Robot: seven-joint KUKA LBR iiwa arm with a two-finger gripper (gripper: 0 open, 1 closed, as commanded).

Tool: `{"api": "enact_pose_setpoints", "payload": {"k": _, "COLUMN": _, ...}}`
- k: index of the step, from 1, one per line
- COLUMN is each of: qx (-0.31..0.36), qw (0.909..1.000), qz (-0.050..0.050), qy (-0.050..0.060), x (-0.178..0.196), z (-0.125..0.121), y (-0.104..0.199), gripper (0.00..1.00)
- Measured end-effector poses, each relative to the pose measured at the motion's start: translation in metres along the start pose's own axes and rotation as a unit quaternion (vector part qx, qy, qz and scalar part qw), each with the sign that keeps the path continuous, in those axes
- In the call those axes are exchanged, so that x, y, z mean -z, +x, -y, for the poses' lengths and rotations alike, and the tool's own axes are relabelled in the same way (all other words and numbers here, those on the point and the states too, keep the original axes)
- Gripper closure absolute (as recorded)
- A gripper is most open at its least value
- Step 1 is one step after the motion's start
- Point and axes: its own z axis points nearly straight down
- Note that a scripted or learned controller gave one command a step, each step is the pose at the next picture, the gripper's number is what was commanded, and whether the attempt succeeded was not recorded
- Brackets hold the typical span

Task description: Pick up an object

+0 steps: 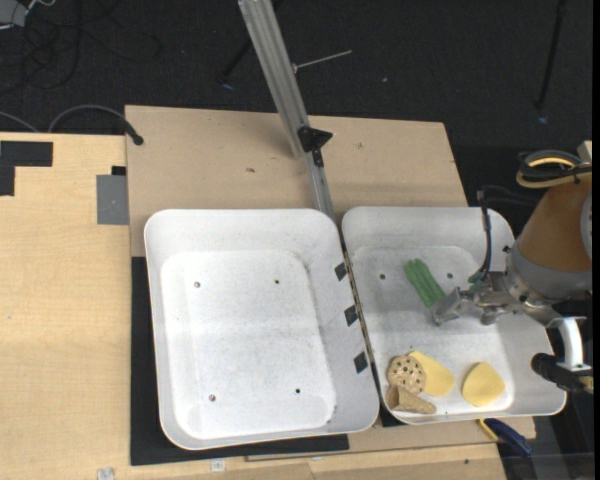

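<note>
Over the right bin [450, 230] the grey arm [555, 253] reaches in from the right, its orange band showing above the wrist, and its pincer [442, 313] sits low at the bin floor near the middle. The pincer tip lies just beside the lower end of a green stick-shaped object [421, 280], which rests at a slant on the bin floor; whether the two touch cannot be told, and whether the pincer is spread or closed cannot be told either. Nearer the front wall of that bin lie a round spotted cookie [407, 370], a tan piece [412, 400] just below it, a yellow piece [436, 376] touching the cookie's right side, and another yellow lump [483, 384] a little apart to the right. Beside it on the surface [220, 158] sits the left bin [242, 226].
</note>
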Motion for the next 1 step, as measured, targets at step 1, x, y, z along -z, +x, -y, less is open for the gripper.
{"api": "enact_pose_setpoints", "payload": {"k": 1, "qx": -0.002, "qw": 1.0000, "qz": 0.000, "qy": -0.001, "x": 0.0116, "z": 0.0000, "y": -0.0008, "gripper": 1.00}}
